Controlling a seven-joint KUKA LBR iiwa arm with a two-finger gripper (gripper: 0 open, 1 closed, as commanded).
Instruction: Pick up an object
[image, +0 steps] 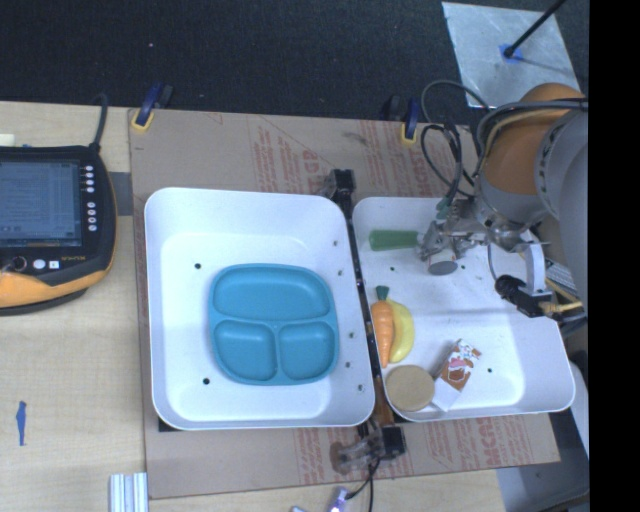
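Note:
My gripper is low over the far part of the right bin, reaching in from the right. A green stick-like object lies just left of it, close to or touching it; I cannot tell which. Along the bin's left wall lie an orange carrot and a yellow banana, side by side. Toward the front sit a round tan disc and a small red-and-white carton.
The left bin holds a blue divided plate. A teach pendant rests on the bench at the far left. Cables and a black fitting hang off the arm over the right bin's right side.

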